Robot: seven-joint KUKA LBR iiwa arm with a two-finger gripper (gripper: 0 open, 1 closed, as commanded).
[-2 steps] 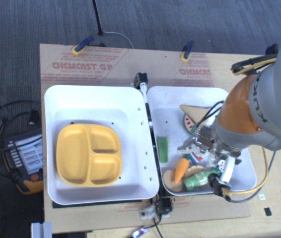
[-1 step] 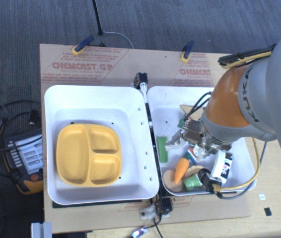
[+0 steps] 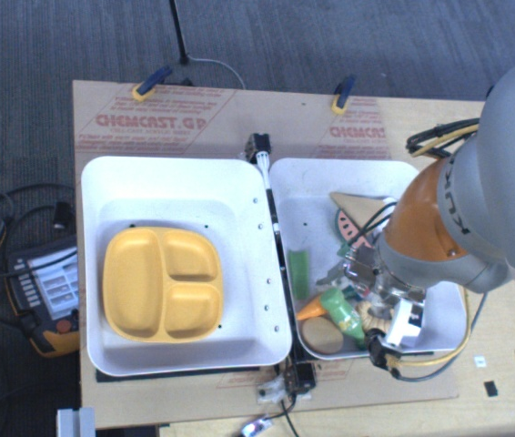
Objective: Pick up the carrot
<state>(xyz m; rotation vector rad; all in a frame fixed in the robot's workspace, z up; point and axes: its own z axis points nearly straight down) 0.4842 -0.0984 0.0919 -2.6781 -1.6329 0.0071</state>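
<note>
The carrot [image 3: 310, 310] is a small orange piece lying near the front left of the right bin [image 3: 439, 340]. Its right end touches a green leafy piece [image 3: 342, 309]. My gripper [image 3: 363, 287] hangs low over the middle of this bin, just right of and above the green piece, a short way from the carrot. The arm's orange band [image 3: 421, 218] and grey body cover the bin's right side.
A flat green block [image 3: 298, 274] lies against the right bin's left wall. A watermelon slice [image 3: 352, 219] lies at the back and a brown round item [image 3: 322, 338] in front of the carrot. The left bin [image 3: 176, 176] holds a yellow divided tray [image 3: 161, 282].
</note>
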